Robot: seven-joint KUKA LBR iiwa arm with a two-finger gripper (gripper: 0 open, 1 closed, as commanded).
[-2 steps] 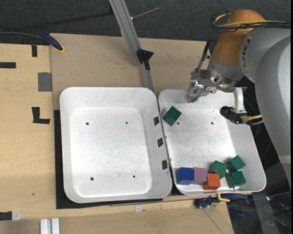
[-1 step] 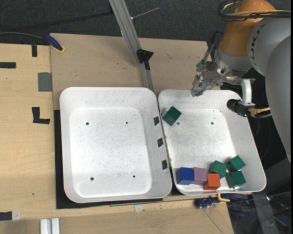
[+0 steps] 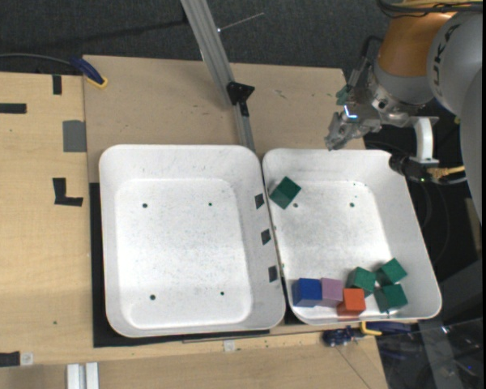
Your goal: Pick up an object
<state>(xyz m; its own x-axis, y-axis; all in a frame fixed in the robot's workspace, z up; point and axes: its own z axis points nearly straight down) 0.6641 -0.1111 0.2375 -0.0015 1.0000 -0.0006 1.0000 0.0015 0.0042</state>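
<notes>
Claw (image 3: 338, 140) hovers at right bin (image 3: 405, 209) far rim; finger state unclear. Green cube (image 3: 285, 192) just below-left; block cluster (image 3: 352, 288) well below.

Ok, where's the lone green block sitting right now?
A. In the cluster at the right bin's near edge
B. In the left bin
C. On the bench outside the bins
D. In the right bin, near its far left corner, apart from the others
D. The lone green block lies in the right bin near its far left corner, well away from the cluster of blocks along the near edge.
</notes>
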